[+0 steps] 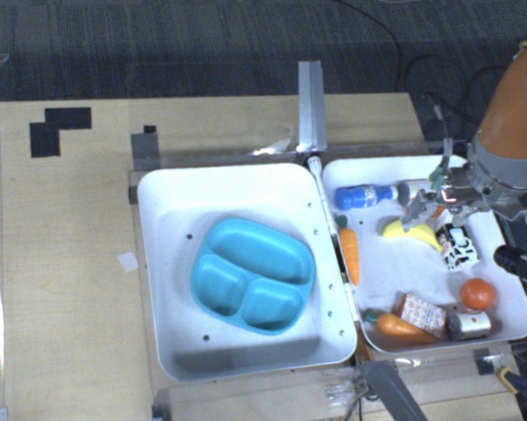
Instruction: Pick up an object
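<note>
The right bin (517, 321) holds several objects. A yellow banana (411, 232) lies near its middle, with a blue bottle (362, 196) just behind it. My gripper (427, 205) reaches in from the right and hangs directly over the banana's far end, between it and the bottle's cap. A black-and-white spotted item (459, 248) sits right of the banana. An orange carrot (350, 254) lies along the bin's left wall. A second carrot (402, 327), a patterned packet (423, 310), a red-orange ball (476, 294) and a small grey can (470, 324) crowd the front.
The left bin (167, 258) holds a blue divided tray (250, 274). A metal post (311, 101) rises behind the wall between the bins. Black cables (396, 49) run across the dark floor at the back. The arm's orange band (518, 103) stands over the right bin's far corner.
</note>
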`<state>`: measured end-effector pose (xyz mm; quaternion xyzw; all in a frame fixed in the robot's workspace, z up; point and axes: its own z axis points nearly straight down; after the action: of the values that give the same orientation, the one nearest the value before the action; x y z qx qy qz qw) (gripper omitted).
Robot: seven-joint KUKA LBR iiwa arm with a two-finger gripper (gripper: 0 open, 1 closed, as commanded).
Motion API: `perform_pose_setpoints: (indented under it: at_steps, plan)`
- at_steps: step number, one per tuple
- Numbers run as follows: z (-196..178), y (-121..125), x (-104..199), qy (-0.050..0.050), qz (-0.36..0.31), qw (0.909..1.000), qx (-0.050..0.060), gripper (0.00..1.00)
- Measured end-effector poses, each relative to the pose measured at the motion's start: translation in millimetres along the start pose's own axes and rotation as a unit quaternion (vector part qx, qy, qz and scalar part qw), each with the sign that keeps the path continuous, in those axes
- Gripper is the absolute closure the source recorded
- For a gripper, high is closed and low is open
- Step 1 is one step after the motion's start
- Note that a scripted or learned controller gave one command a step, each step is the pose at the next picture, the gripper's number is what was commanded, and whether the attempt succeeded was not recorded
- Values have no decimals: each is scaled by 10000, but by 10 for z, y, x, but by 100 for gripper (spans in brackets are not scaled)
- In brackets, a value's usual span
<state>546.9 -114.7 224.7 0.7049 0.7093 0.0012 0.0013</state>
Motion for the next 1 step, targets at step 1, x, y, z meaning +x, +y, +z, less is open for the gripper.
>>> perform_pose_setpoints:
  at_steps: [1]
  plan:
    - [-112, 19, 11, -2, -21, 10000, -28, 100]
